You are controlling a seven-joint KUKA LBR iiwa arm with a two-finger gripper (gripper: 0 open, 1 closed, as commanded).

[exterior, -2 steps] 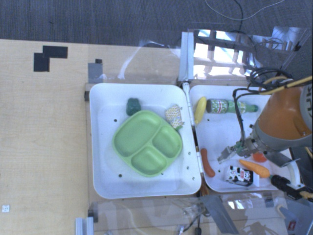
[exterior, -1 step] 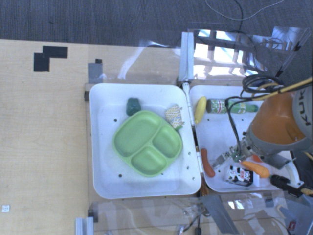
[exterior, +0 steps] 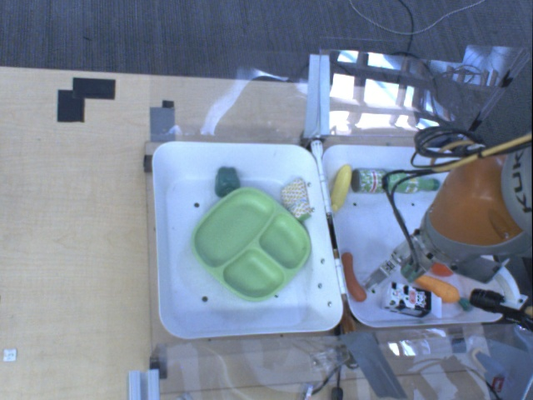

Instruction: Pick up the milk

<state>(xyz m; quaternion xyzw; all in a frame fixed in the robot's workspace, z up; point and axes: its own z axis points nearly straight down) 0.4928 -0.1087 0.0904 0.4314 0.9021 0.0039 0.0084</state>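
The milk (exterior: 408,299), a small white carton with black markings, lies flat near the lower edge of the right bin (exterior: 375,223), toward the lower right of the frame. The claw (exterior: 391,271) hangs just above and left of it, near the carton; how far it is open I cannot tell, and nothing shows between its tips. An orange carrot (exterior: 439,288) lies just right of the carton, and a red sausage (exterior: 354,276) sits to its left by the bin's wall. At the bin's top are a yellow banana (exterior: 341,186) and a green bottle (exterior: 391,181). The left bin (exterior: 179,248) holds a green divided plate (exterior: 251,243), a dark green block (exterior: 226,181) and a patterned sponge (exterior: 296,197). Both bins rest on the pale worktop (exterior: 75,240).
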